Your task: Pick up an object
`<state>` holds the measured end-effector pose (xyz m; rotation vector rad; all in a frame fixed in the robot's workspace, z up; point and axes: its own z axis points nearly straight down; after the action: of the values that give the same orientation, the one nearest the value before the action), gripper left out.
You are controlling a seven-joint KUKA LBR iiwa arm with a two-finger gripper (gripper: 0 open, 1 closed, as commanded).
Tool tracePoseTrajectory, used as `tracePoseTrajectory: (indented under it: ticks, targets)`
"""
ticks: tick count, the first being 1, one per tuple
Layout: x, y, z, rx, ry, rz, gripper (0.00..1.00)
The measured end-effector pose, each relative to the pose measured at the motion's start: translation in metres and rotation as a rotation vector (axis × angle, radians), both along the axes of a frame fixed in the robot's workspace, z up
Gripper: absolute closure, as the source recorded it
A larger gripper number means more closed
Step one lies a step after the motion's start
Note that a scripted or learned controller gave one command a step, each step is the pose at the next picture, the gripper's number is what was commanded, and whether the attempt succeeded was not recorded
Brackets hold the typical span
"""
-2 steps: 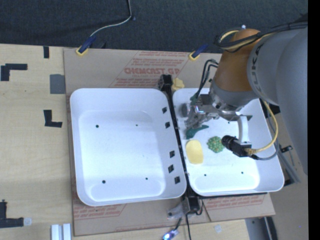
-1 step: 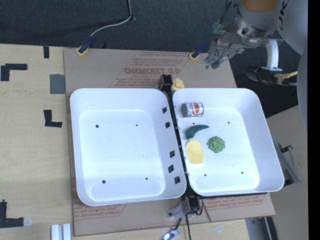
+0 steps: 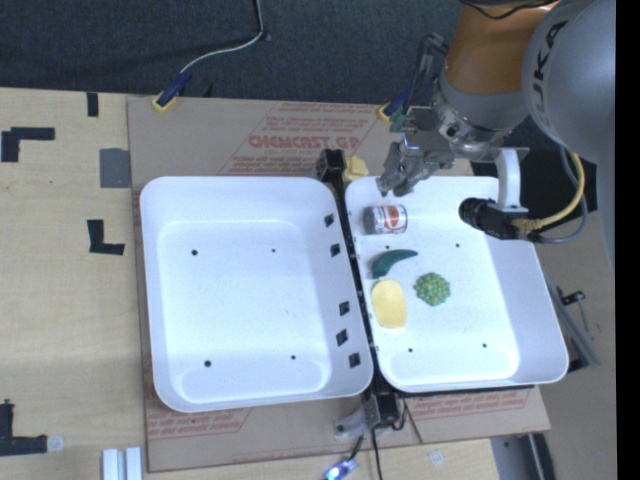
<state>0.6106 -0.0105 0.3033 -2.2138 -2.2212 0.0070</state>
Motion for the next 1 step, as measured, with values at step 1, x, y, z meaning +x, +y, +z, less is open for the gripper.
tracePoseTrajectory:
  ticks: [1]
  targets:
    - [0.0069,-0.0039,0.1839,-0.002,-0.027,-0.001,1.0]
